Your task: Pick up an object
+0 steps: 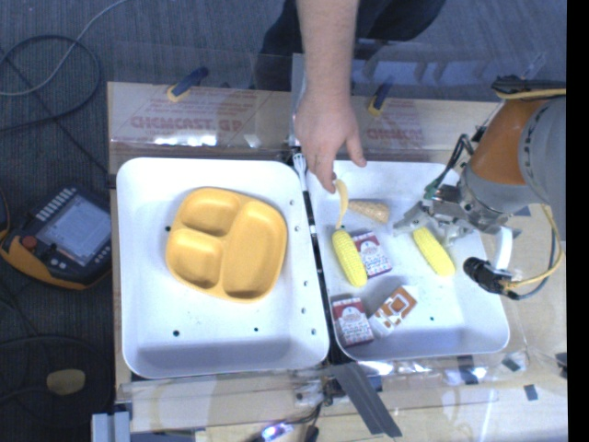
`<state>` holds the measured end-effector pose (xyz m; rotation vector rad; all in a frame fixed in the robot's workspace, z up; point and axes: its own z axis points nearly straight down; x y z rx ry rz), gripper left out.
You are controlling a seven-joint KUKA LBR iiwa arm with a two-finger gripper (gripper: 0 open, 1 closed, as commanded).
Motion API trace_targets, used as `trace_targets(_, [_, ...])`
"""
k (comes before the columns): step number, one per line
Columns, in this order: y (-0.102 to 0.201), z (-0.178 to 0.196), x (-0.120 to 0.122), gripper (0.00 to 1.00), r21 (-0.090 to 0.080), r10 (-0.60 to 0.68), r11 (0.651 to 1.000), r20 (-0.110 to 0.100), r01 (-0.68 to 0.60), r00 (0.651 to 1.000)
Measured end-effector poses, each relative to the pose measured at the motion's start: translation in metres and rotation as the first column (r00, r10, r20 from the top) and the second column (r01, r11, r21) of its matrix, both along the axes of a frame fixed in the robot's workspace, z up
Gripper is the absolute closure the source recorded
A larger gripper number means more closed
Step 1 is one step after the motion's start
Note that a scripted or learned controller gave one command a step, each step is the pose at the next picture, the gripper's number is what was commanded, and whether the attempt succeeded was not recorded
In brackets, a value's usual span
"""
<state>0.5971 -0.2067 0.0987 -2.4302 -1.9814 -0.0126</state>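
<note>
The right bin (479,325) holds several small items. A yellow corn cob (348,256) lies at its left. A second corn cob (433,250) lies further right. Between them is a red and white packet (372,252). Another packet (351,320) and an orange and white box (394,308) sit near the front. A tan wedge (368,211) lies at the back. My gripper (440,215) hovers just above the back end of the second corn cob, with nothing seen held in it.
A person's hand (327,150) reaches in from the back over the wall between the bins, touching a thin yellow banana-like piece (341,201). The left bin (147,339) holds a yellow divided plate (225,242). A pendant (64,238) lies on the floor at left.
</note>
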Motion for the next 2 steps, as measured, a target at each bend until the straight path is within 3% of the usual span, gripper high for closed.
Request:
trace_targets(1, [0.0,0.006,-0.001,1.0,-0.002,0.002,1.0,-0.006,-0.002,1.0])
trace_targets(2, [0.026,0.147,0.034,1.0,-0.012,-0.041,0.999,-0.006,0.04,0.999])
